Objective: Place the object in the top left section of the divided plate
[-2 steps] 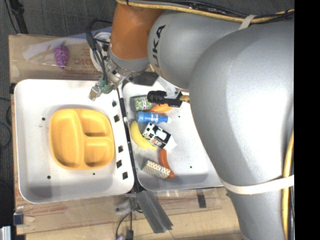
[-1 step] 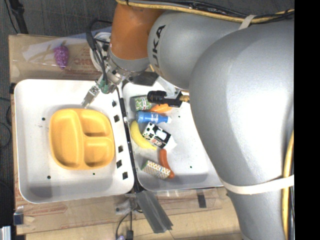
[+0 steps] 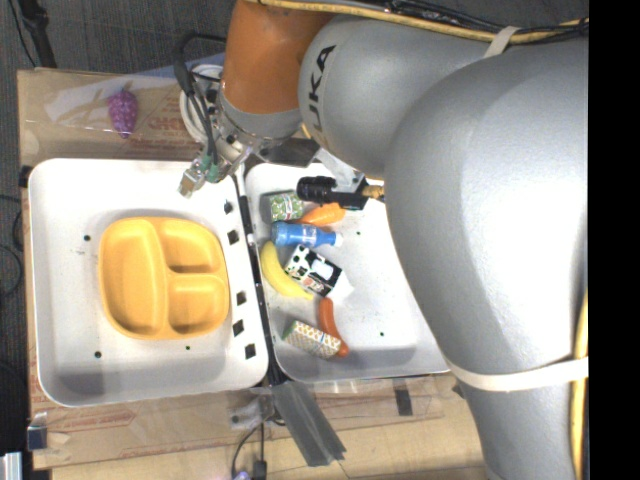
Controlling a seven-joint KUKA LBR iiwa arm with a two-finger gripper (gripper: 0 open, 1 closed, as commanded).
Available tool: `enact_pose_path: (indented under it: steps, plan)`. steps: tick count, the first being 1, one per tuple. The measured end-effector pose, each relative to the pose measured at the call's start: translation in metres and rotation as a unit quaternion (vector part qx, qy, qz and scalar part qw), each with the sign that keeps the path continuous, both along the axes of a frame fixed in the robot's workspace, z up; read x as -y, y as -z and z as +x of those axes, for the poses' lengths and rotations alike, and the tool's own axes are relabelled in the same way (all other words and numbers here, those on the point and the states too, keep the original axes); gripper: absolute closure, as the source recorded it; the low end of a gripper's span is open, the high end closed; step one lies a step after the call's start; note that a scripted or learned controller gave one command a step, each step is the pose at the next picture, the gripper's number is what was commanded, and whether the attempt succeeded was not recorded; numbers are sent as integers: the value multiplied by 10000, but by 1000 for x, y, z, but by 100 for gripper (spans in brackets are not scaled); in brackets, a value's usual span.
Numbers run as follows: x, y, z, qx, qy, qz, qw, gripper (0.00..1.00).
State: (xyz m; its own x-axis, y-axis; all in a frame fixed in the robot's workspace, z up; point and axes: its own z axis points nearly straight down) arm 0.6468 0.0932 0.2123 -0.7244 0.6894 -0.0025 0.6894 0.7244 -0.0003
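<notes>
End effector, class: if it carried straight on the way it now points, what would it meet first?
The end effector points down-left, so it would probably first meet the left white bin near its top rim, short of the yellow divided plate; depth is unclear.

The arm (image 3: 480, 168) hides the right bin's (image 3: 385, 343) far side; the claw (image 3: 200, 176) looks too small to read.

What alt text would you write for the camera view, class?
A yellow divided plate sits in the left white bin. The right bin holds a banana, blue bottle and other small items, while the grey arm's pincer hovers between them.
</notes>
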Motion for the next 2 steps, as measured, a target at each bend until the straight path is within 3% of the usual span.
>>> enact_pose_path:
  steps: [1, 2]
  plan:
    - [-41, -27, -49, -19, -618, 7, 9981, 100]
    - [-41, -27, -49, -19, -617, 6, 9981, 0]
